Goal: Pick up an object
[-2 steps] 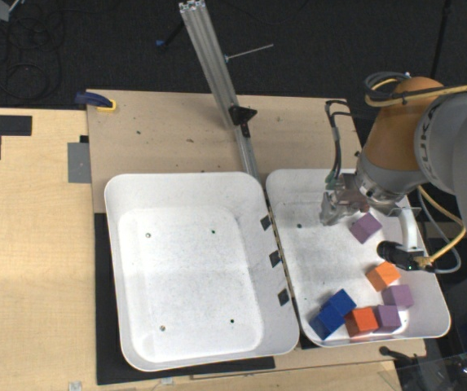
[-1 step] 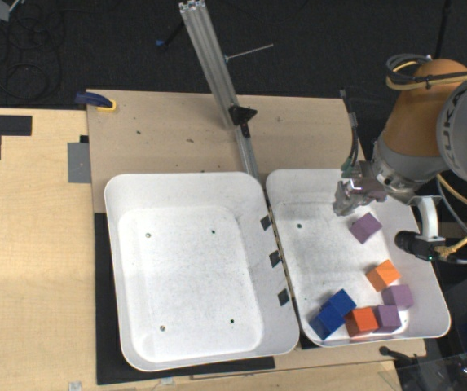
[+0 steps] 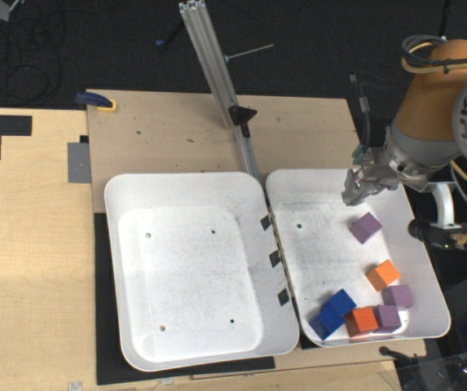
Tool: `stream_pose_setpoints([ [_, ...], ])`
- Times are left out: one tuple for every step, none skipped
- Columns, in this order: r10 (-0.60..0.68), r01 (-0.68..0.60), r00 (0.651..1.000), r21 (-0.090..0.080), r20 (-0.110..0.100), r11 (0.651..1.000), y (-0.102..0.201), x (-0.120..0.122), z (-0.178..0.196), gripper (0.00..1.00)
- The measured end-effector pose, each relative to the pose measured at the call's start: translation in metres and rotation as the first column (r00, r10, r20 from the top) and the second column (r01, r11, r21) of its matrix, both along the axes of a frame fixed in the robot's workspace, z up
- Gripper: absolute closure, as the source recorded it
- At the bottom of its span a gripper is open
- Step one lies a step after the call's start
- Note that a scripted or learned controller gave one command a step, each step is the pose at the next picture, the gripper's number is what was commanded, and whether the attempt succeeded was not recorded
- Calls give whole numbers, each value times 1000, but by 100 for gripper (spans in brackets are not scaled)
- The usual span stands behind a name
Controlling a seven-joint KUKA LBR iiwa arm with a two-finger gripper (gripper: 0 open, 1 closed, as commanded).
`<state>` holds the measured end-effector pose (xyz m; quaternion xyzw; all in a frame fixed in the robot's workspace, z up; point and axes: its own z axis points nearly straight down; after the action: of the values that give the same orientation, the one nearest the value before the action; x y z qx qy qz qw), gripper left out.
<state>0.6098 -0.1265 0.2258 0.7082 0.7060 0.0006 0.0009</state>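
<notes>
The hand (image 3: pixel 358 187) hangs over the upper part of the right bin (image 3: pixel 323 243), near its far rim, at the end of the grey arm (image 3: pixel 429 116) that comes in from the right with its orange band uppermost. Whether the hand is released or clenched I cannot tell; nothing shows between its tips.

Just below and to the right of the hand, apart from it, a purple cube (image 3: pixel 366 227) lies alone on the bin floor. Further toward the near right corner sits an orange cube (image 3: pixel 382 274), with a pale purple cube (image 3: pixel 398 296) just beside it. Along the near rim lie a blue block (image 3: pixel 333 313), a red-orange cube (image 3: pixel 363 321) next to it, and another purple cube (image 3: pixel 389 318) touching that one.

The left bin (image 3: pixel 186 271) lies side by side with the right one, the two joined by black clips (image 3: pixel 275 258) along their shared edge. Both rest on the table (image 3: pixel 168 133). A slanted metal rail (image 3: pixel 214 76) rises from behind the bins toward the top of the view.
</notes>
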Motion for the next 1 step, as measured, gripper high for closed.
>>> stream_pose_setpoints([
  [8,-8,1000,3,-5,1000,61,7,-4,100],
])
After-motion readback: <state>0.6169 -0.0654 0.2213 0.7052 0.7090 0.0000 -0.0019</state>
